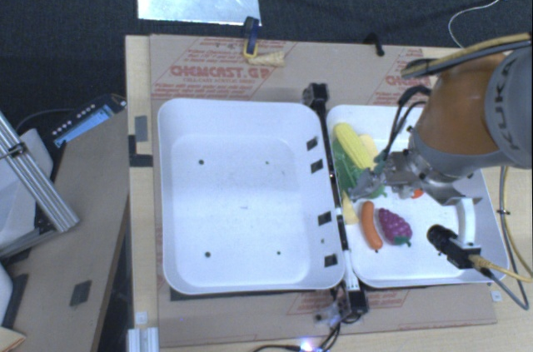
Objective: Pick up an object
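Note:
The right bin (487, 190) holds a yellow corn cob (353, 146) near its far left side. Just below the cob lies a green piece (351, 176). An orange sausage-shaped piece (371, 227) and a purple bunch of grapes (394, 225) lie side by side nearer the front. My gripper (365, 185) is low over the left part of this bin, right at the green piece and just above the orange piece. The wrist hides what lies directly under it.
The left bin (179, 126) sits beside the right one, with a black clip-studded divider (326, 176) between them. The arm's orange band (458, 109) and grey wrist cover the right bin's far right part. A black cable plug (450, 246) hangs over its front right.

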`<state>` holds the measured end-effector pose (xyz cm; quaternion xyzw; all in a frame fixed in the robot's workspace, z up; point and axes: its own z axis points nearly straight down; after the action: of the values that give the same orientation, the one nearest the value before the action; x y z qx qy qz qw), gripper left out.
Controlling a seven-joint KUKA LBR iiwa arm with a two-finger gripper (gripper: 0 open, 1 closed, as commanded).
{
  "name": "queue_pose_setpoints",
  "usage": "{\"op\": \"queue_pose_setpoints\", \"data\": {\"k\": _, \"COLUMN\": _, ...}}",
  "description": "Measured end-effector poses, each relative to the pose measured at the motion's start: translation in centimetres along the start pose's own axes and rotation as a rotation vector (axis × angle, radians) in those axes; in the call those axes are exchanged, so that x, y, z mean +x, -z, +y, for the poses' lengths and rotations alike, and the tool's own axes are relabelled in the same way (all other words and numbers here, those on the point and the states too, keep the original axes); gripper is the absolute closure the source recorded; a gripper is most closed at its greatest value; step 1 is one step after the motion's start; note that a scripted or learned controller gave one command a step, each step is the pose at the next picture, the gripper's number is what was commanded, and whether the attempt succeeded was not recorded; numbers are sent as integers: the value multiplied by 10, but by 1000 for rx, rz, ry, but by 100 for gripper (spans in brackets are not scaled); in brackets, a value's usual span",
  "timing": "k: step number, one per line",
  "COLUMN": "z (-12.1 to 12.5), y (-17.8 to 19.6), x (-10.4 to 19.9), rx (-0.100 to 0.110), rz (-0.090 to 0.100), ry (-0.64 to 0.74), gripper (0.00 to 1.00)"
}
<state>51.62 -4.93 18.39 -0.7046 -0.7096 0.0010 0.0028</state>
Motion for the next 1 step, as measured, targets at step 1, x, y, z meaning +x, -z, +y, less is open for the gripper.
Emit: {"op": "queue_pose_setpoints", "data": {"k": 1, "z": -8, "y": 0, "x": 82, "rx": -5, "rz": 0, "ry": 5, "gripper": 0}}
